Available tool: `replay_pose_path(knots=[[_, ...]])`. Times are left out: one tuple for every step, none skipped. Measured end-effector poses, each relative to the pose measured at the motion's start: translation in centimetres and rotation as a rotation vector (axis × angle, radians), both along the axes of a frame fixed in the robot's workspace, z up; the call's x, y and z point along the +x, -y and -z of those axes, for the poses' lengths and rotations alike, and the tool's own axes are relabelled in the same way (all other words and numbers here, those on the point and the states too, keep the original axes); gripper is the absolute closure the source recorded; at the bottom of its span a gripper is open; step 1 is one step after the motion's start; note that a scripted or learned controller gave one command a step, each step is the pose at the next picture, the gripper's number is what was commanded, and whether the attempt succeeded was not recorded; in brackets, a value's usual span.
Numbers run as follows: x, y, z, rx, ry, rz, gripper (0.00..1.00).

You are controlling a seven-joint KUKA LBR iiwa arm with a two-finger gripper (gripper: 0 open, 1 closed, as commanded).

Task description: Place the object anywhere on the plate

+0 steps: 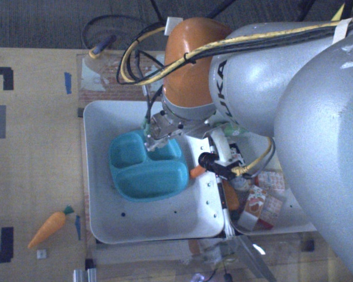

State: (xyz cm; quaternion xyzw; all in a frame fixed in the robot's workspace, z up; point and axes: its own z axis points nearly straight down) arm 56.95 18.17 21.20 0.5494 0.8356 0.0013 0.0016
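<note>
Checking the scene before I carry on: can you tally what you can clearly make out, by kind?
Blue divided plate: 1
White bins: 2
Toy carrot on the bench outside the bins: 1
Small orange piece at the rim between the bins: 1
Gripper over the plate: 1
Total: 6
The packets in the right bin are too cluttered to count.

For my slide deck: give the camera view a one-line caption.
Grey KUKA arm's tool over the blue three-compartment plastic plate in the left white bin.
</note>
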Motion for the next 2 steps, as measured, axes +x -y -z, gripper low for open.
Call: replay_pose_path(knots=[[-7.53,-1.55,0.45,-0.001,-0.006,-0.112,1.0],[-7.51,-1.5,0.45,-0.001,-0.006,-0.111,0.0]])
